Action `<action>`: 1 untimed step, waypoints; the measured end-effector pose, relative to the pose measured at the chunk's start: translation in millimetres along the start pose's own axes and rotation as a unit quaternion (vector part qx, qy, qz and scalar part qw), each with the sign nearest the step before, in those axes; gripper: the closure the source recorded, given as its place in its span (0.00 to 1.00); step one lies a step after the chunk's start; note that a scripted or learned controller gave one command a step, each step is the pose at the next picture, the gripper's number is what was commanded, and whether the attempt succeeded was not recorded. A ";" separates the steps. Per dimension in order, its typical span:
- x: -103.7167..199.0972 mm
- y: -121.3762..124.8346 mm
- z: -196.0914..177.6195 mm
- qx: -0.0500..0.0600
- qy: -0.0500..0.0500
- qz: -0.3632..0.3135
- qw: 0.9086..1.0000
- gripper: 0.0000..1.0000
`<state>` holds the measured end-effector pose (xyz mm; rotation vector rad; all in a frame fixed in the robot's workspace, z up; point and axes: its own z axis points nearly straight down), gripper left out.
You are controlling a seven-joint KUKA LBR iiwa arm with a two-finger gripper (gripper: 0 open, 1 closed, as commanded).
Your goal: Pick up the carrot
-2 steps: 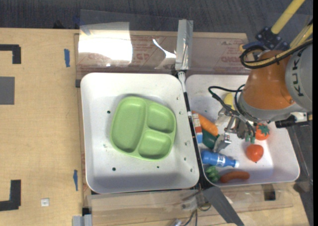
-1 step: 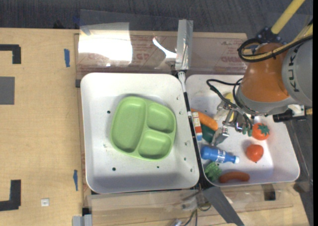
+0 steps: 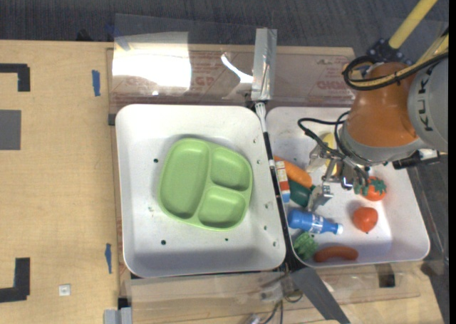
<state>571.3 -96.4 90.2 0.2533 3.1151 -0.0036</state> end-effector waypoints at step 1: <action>-15.9 2.6 0.4 0.001 0.001 -0.007 1.000 0.00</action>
